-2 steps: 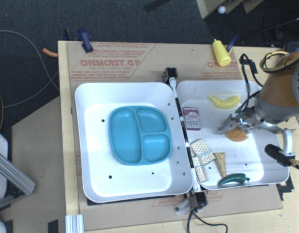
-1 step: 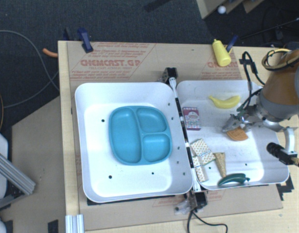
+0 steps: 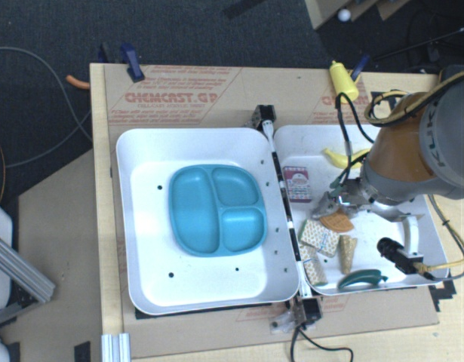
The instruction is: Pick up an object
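Observation:
My gripper [image 3: 331, 202] hangs low over the middle of the right bin [image 3: 307, 138], reaching in from the right. Just below it lies a brown round biscuit-like piece [image 3: 337, 222]; whether they touch I cannot tell. A speckled square cracker [image 3: 320, 237] lies beside that piece. A tan cylinder [image 3: 346, 253] and a green-handled tool [image 3: 361, 280] lie nearer the front wall. A pink packet [image 3: 296, 183] lies to the gripper's left, and a yellow item [image 3: 336, 157] sits behind it, partly hidden by the arm.
The left bin [image 3: 141, 157] holds a blue divided plate [image 3: 216, 208] in its middle. Another speckled piece [image 3: 313, 268] rests by the right bin's front-left corner. Yellow and black cables [image 3: 352, 119] trail over the bin's far right side.

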`<state>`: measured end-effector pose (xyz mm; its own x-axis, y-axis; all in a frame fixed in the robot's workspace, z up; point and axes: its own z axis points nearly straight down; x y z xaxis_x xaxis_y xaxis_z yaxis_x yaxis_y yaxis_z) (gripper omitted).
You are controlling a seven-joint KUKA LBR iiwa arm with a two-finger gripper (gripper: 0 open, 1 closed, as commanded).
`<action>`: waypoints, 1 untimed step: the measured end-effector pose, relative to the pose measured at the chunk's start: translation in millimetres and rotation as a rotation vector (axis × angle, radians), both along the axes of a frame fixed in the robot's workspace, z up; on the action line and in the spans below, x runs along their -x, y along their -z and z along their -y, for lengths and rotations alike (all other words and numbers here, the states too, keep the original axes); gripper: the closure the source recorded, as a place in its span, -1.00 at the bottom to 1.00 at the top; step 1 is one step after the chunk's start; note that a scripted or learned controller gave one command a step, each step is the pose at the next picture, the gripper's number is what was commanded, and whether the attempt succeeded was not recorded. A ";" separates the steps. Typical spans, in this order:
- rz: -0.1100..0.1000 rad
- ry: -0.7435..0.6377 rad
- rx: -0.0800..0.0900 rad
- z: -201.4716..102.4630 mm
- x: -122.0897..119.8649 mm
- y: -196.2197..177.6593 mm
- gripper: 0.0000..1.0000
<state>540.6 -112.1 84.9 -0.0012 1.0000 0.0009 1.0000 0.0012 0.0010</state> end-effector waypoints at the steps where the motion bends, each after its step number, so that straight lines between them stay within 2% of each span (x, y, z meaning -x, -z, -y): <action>1: 0.001 0.000 0.001 -45.4 -54.4 -100.4 1.00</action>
